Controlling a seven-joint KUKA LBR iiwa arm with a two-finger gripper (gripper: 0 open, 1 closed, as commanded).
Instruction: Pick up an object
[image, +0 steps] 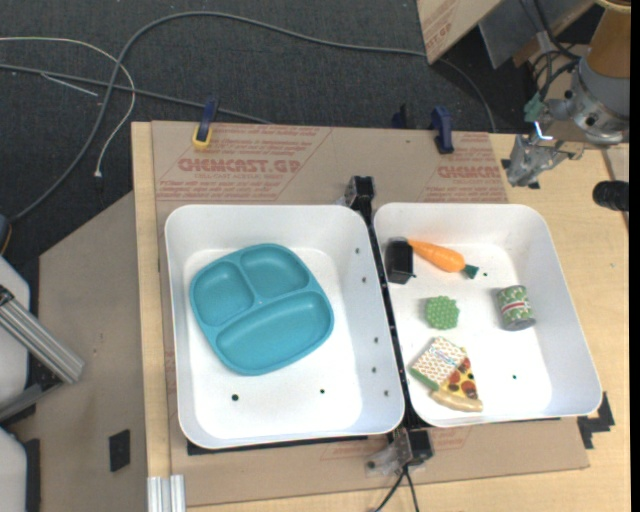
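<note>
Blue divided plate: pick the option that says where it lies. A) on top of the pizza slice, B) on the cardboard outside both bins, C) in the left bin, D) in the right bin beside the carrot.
C: the blue divided plate lies flat on the floor of the left bin, apart from the toys in the right bin.

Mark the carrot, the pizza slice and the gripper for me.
carrot (437, 255), camera view, middle of its orange body.
pizza slice (449, 373), camera view, centre of the topping.
gripper (526, 168), camera view, at its fingertips above the right bin's far corner.
</note>
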